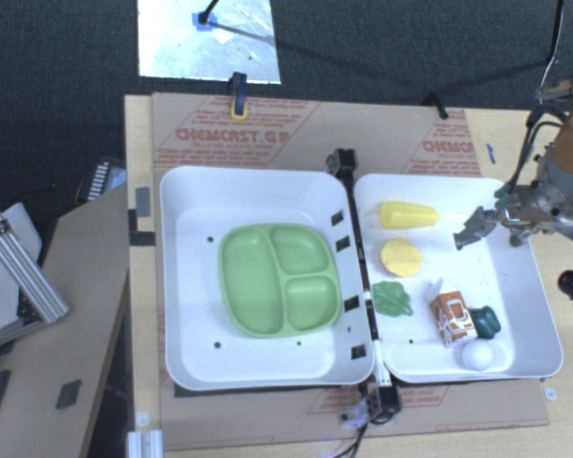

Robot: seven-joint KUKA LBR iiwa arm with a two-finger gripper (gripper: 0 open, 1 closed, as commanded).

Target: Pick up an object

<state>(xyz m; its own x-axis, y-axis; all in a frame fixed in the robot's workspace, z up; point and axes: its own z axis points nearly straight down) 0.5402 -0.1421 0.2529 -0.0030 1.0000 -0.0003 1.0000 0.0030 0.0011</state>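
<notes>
The right bin (525, 284) holds several small items: a yellow corn-like piece (408, 216), a round yellow piece (401, 256), a green leafy piece (392, 299), an orange and white carton (453, 318), a dark green item (486, 322) and a white ball (477, 354). My gripper (497, 232) hovers over the bin's upper right part, right of the corn-like piece and apart from it. It is open, with nothing between its two spread fingers (473, 229).
The left bin (186, 256) contains a light green divided plate (275, 280). A black divider with clips (355, 256) runs between the bins. Brown cardboard (267, 132) lies under both bins, and a metal frame (19, 265) stands at far left.
</notes>
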